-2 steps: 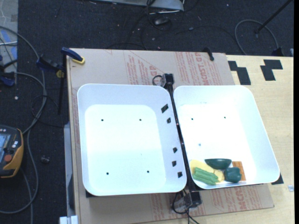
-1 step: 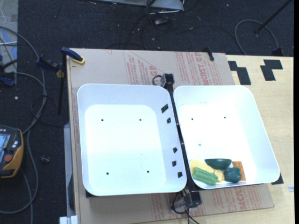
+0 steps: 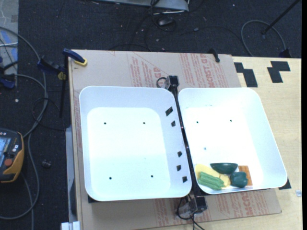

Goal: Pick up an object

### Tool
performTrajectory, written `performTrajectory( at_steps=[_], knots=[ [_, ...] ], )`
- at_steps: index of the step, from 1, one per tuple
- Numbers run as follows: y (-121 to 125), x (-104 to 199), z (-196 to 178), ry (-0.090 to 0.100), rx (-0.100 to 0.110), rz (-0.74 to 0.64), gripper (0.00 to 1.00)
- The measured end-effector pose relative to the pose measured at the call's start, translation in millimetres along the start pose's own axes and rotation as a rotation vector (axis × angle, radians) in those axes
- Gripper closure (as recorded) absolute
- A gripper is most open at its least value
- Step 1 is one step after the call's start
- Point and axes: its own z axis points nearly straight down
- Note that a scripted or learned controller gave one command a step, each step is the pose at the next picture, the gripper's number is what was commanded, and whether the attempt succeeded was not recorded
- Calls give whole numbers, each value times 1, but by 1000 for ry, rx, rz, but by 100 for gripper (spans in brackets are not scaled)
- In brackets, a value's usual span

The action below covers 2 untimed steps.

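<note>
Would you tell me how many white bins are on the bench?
2: the left bin and the right bin, side by side. The right holds clustered objects at its near edge.

Two bins stand side by side on the worktop point(image 3: 144, 71), their inner walls touching along a seam that runs from the far edge toward the near edge. The left bin point(image 3: 91, 128) lies toward the worktop's left edge; the right bin point(image 3: 230, 109) lies beside it. A cluster of objects sits in the right bin's near corner, against the near wall. Within the cluster, the ridged object point(image 3: 210, 180) lies nearest the seam, overlapping the flat piece point(image 3: 205, 169) behind it; the bowl-shaped object point(image 3: 224, 167) lies behind centre; the rounded lump point(image 3: 239, 179) lies to the right, partly over the small block point(image 3: 245, 171). A clamp point(image 3: 76, 57) grips the worktop's far left corner.
</note>
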Motion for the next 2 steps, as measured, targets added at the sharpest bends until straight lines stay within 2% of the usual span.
performTrajectory(
  at_steps=[2],
  knots=[
    [1, 1, -19, 0, 2, -2, 100]
  ],
)
